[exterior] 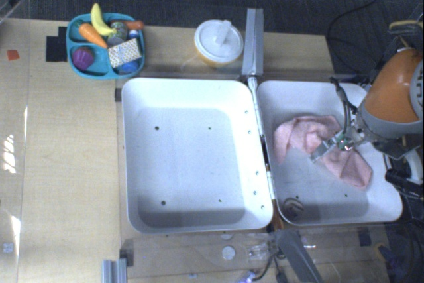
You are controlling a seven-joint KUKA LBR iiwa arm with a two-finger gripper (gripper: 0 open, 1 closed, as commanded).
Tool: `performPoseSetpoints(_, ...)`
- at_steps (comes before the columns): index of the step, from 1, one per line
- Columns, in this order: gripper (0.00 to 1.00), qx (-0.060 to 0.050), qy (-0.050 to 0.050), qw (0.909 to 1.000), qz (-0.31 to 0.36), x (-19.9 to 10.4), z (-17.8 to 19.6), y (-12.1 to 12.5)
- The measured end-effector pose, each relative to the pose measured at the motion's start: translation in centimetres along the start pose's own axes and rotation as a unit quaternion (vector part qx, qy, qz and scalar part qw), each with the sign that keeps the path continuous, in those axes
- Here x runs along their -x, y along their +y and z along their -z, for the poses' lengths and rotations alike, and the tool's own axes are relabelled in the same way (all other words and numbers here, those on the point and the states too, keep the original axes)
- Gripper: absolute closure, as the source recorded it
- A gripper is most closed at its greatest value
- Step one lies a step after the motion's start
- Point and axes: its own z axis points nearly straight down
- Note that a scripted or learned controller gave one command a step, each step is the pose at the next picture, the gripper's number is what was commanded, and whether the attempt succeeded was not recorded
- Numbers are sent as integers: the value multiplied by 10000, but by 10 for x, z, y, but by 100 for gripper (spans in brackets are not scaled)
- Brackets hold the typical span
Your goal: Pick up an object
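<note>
Reaching into the right bin (391,205), the gripper (329,147) sits low against a crumpled pink cloth (301,132); whether it is open or closed cannot be told. The cloth spreads directly beneath and to both sides of the tool. Beyond the divider lies the left bin (132,162).

Gripper (331,146) down on pink cloth (306,132) in right bin (384,209); left bin (132,162) beside it; blue tray (73,66) w/ toys on bench (59,169).
</note>
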Motion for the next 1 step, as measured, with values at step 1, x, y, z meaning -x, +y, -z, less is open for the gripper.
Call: performPoseSetpoints(1, 100, 47, -56, 10000, 3, 3, 13, 3)
